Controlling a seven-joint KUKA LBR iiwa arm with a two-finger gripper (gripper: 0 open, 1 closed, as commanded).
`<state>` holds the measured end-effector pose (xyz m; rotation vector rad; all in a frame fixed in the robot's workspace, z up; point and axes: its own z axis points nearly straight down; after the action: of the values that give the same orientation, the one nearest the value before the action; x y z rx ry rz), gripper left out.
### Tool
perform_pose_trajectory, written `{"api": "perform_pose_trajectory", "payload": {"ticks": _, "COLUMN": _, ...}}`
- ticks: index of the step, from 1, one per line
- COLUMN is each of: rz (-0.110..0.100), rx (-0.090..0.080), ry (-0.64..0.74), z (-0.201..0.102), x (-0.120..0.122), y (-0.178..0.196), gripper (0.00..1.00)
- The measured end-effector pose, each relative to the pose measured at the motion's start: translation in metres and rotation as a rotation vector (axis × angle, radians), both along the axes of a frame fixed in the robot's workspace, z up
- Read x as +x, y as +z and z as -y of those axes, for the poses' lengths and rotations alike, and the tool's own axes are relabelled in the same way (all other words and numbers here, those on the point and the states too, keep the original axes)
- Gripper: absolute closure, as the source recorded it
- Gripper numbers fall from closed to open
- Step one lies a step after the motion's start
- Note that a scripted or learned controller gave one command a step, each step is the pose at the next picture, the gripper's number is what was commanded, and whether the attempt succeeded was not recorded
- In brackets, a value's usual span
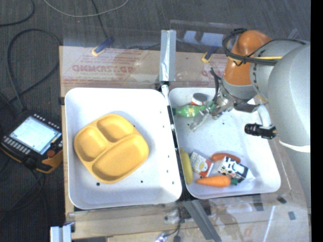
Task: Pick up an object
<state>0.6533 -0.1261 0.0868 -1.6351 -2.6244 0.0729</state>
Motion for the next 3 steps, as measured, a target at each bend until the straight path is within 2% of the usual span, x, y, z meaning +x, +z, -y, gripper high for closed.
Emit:
{"api": "perform_pose_trajectory", "payload": {"ticks": 1, "rz": -0.015, "rx": -0.010, "ry": -0.266, "z": -0.007, "x": -0.003, "y": -0.001, "gripper": 0.00}}
{"api": "perform_pose_trajectory", "payload": {"ticks": 2, "rz": 0.039, "rx": -0.004, "ry": -0.170, "z": -0.013, "x": 0.008, "y": 0.001, "gripper": 0.00}}
{"api": "perform_pose_trajectory", "payload": {"ticks": 3, "rz": 0.068, "rx": 0.006, "ry": -0.174, "z": 0.020, "x": 0.015, "y": 0.052, "gripper": 0.00}}
